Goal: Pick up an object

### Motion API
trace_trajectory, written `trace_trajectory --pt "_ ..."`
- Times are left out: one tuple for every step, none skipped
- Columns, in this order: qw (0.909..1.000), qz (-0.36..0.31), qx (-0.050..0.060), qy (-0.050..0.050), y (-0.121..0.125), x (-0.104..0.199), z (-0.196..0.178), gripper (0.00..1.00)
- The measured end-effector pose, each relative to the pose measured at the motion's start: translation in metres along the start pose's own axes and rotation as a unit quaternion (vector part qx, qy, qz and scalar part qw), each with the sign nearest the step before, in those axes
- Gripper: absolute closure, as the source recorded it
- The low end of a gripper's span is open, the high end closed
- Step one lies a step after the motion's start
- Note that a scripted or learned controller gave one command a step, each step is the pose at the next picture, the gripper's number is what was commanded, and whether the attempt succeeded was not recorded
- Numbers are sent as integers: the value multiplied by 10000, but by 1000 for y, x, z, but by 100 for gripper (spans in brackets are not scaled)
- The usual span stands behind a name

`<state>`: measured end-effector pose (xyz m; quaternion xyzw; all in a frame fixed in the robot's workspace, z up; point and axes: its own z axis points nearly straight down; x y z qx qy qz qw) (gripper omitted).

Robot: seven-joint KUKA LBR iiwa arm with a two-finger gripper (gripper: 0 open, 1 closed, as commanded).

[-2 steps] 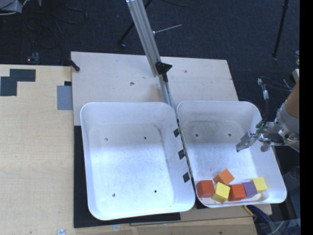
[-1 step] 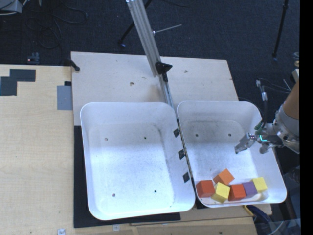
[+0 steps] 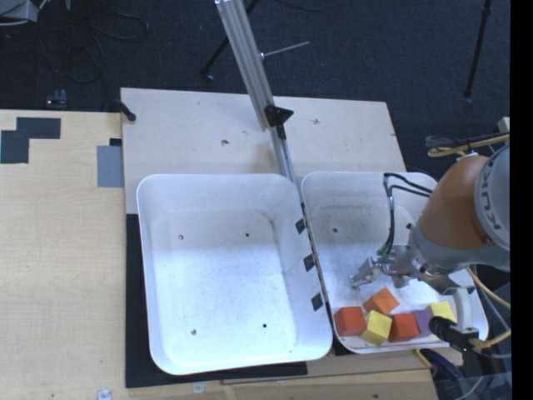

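the gripper (image 3: 372, 275) is low inside the right bin (image 3: 354, 202), a little above the middle of its floor on the near side. its metal fingers (image 3: 363, 277) point to the left and a bit down, and they look spread a little apart, with only the white floor of the bin between them. no block is between the fingers.

just below the gripper, toward the near edge of the bin, lies a group of small blocks. the orange block (image 3: 384, 300) is the nearest one to the fingers, just beside them but apart. below it is a yellow block (image 3: 376, 327). to the left of this is a red-orange block (image 3: 350, 321), and to the right another red-orange block (image 3: 405, 327). further right i see a purple block (image 3: 424, 320) and a second yellow block (image 3: 443, 312), partly covered by the arm. the blocks are close together, several touching.

behind the gripper comes the grey wrist with the orange band (image 3: 454, 207), reaching in from the right. a dark cable (image 3: 390, 202) curves from the arm over the bin.

the left bin (image 3: 158, 223) stands touching the right one; black clips (image 3: 309, 262) sit along their shared edge. both bins rest on a pale board (image 3: 191, 127). a slanted aluminium bar (image 3: 247, 57) rises behind them.
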<state>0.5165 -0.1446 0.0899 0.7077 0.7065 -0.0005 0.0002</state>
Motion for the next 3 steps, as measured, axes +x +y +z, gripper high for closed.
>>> trace_trajectory --pt "10000 -13 -30 -2 -10 0 -148 0" --pt "10000 -2 9 9 -4 3 2 0" --pt "10000 -20 -30 6 0 43 -145 0"
